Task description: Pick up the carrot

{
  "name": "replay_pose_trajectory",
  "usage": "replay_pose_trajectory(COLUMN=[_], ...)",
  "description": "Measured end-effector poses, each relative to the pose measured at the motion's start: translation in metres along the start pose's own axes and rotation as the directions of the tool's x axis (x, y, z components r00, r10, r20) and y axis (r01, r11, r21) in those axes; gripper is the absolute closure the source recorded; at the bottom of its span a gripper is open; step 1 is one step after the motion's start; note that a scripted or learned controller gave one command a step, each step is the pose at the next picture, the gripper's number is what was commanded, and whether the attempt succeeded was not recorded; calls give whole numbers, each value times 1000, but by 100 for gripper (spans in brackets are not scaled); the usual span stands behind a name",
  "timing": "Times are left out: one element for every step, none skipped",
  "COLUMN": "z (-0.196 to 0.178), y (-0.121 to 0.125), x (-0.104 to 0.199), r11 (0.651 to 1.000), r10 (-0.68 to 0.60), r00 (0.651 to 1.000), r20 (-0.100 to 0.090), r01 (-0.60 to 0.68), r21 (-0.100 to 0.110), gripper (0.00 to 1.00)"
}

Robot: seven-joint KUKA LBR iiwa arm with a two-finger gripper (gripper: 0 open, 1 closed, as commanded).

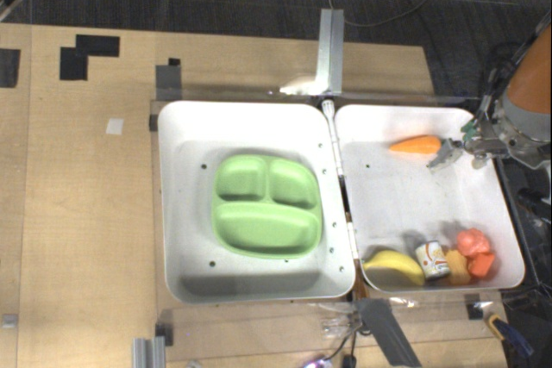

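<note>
The arm [530, 82] is showing an orange band, wide and rounded; under it a grey wrist part is sitting; the gripper [450, 152] is looking like grey metal, small and thin; dark cables are running beside the wrist.

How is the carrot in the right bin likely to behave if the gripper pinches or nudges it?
The carrot looks smooth and tapered, so it may well slip out toward its thin end when pinched. Lying on its side on the flat floor of the right bin, it would probably roll if nudged. It appears rigid, likely a toy.
</note>
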State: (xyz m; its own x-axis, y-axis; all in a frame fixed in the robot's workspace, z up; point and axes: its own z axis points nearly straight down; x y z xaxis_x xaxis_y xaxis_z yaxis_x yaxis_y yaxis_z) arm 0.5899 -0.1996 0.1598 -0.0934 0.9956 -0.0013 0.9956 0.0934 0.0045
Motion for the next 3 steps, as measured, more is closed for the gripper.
replay_pose_trajectory(z=[30,29,11], y=[67,67,81], x=[-9,-9,-1], r11=[991,991,908], r10=[-132,-132,419], r00=[991,991,908], r20=[2,2,1], r01=[132,132,-419], r21=[-3,-3,-1], gripper=[0,0,0])
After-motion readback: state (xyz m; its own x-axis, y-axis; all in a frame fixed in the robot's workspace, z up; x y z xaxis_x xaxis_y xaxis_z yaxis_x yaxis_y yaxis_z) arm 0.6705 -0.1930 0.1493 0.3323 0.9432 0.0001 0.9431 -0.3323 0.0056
